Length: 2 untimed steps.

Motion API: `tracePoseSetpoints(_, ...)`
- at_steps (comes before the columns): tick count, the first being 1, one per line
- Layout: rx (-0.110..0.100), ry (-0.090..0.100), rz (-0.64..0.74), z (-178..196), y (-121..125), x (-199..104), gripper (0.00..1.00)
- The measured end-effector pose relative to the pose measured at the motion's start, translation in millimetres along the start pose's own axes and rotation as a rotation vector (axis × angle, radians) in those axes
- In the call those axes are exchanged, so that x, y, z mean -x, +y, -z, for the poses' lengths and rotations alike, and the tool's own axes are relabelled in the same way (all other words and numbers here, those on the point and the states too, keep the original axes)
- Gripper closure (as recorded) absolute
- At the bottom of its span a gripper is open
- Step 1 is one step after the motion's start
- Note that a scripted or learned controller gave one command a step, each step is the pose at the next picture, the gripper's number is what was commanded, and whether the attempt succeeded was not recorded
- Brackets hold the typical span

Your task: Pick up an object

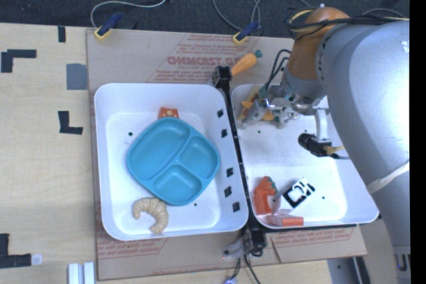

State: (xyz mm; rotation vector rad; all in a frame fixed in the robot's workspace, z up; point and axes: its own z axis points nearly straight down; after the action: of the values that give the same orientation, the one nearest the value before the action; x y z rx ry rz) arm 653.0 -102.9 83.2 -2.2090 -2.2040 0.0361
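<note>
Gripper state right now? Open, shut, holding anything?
Gripper: cannot be told from the camera view. It sits low at the far end of the right bin, by a small yellow-orange object; a grasp is not visible.

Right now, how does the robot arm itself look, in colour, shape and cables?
The arm is thick and rounded, with smooth light grey casing. Above the wrist sits an orange band. Thin dark cables loop beside the wrist toward the gripper, which is a small assembly of silver metal parts. A thin pale stripe crosses the grey casing lower down.
</note>
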Motion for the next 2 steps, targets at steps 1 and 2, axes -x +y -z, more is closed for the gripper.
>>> tracePoseSetpoints(1,-0.016,-0.001,-0.002,-1.5,5.9,0.6,0.0)
tracePoseSetpoints(2,-0.015,0.0,-0.002,-1.7,6.2,0.9,0.0)
